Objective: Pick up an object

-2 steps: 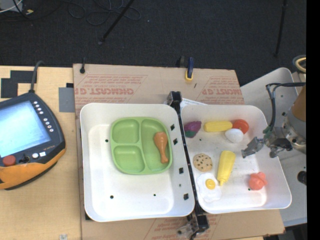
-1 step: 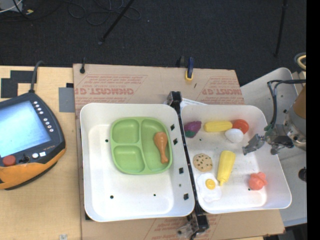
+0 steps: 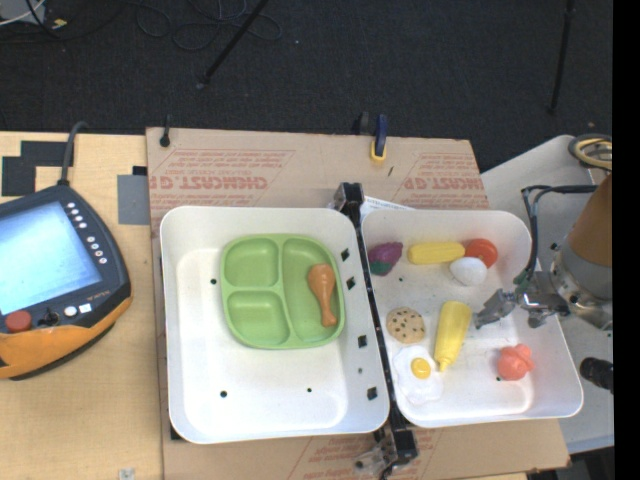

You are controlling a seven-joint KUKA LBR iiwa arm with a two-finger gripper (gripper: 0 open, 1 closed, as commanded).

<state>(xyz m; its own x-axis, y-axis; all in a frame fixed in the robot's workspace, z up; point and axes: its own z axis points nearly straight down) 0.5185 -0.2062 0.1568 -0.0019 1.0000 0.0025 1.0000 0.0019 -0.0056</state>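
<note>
The right bin holds a purple piece, a yellow corn cob, a red tomato, a white egg, a cookie, a yellow bottle, a fried egg and a pink-red fruit. The tool hangs low over this bin, right of the bottle, gripping nothing; open or closed, I cannot tell. The left bin holds a green divided plate with a drumstick in its right compartment.
</note>
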